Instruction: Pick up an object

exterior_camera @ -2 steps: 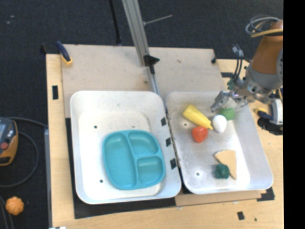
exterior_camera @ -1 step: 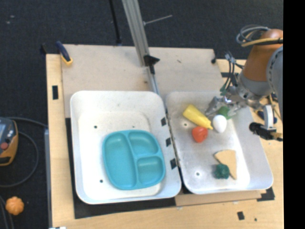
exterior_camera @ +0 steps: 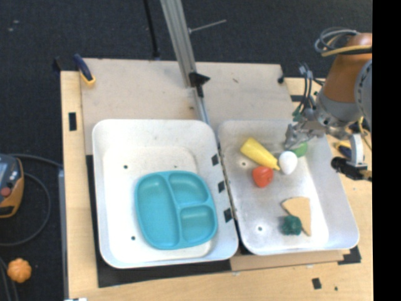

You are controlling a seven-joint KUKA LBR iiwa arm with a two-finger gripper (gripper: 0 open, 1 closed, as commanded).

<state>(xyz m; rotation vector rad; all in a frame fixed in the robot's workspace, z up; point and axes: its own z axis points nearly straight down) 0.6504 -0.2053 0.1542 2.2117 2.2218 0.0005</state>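
Presently the gripper (exterior_camera: 293, 140) hangs low over the far right part of the right bin (exterior_camera: 335, 199), with a small green object (exterior_camera: 299, 148) just beside it on the near side; whether that object is grasped, or merely lies under the claw, cannot be told. Just beyond it toward the bin's middle sits a white ball (exterior_camera: 288, 162), touching the yellow piece (exterior_camera: 258, 153), whose long axis slants away from the claw. By this layout, the green object is the nearest candidate.

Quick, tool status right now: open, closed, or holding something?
Tool: cannot be told. It sits low in the right bin, over a green item beside the white ball.
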